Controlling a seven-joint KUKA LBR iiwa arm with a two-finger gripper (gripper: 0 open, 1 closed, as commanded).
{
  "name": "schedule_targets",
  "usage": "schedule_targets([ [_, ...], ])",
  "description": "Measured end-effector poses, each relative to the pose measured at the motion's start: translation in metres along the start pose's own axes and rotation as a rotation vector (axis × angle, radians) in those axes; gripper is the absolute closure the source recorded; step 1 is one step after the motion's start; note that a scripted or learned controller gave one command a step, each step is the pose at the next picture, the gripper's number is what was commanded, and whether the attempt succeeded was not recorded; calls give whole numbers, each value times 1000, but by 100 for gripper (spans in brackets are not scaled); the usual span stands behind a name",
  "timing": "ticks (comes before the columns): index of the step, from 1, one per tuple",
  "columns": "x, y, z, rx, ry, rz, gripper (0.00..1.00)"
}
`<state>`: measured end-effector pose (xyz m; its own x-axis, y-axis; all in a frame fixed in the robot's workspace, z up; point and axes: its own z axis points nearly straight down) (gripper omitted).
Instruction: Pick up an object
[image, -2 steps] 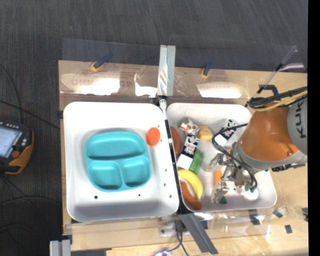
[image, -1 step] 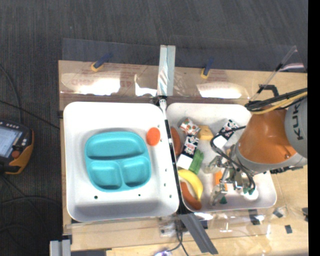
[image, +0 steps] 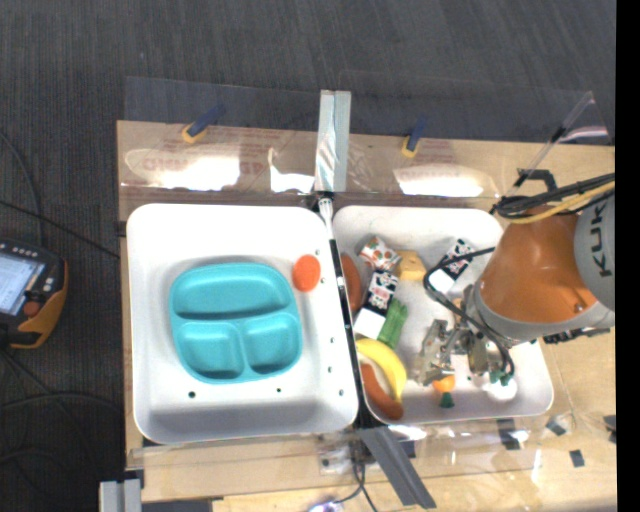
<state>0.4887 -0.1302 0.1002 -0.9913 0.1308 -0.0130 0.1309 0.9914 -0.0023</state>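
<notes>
A: Where's the claw (image: 447, 358) right now?

B: Low in the right bin (image: 525, 395), toward its near side. The arm (image: 535, 275) comes in from the right, and its orange band hangs over that bin's right half.

A: Is it holding anything?

B: I can't tell. The metal parts are tangled up with cables and clutter, so how the claw is set isn't readable, and nothing sits plainly in its grip. A small carrot-like piece (image: 444, 386), orange with a green end, lies just below it, possibly touching.

A: So that's the target?

B: That's my guess. The task only asks for any object, and this is the nearest one. It also has some bare white floor around it, which would make it an easier grab than the crowded pile.

A: What else is in that bin?

B: A banana (image: 386, 363) curves along the left wall, with a brown round thing (image: 383, 393) under its near end. A green piece (image: 393, 322) leans beside small black-and-white printed blocks (image: 380, 272), and a pale yellow lump (image: 411, 266) lies further back. They're bunched against the divider, likely just where they tumbled.

A: And the left bin (image: 150, 330)?

B: It holds a teal divided tray (image: 236, 318) lying flat in the middle, with an orange ball (image: 306, 272) near its far right corner. Both bins sit side by side on the tabletop (image: 140, 140).
</notes>
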Motion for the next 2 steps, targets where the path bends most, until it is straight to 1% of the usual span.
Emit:
schedule_targets([
  [1,0,0,0,0,0,0,0],
  [2,1,-3,10,-3,5,34,0],
])
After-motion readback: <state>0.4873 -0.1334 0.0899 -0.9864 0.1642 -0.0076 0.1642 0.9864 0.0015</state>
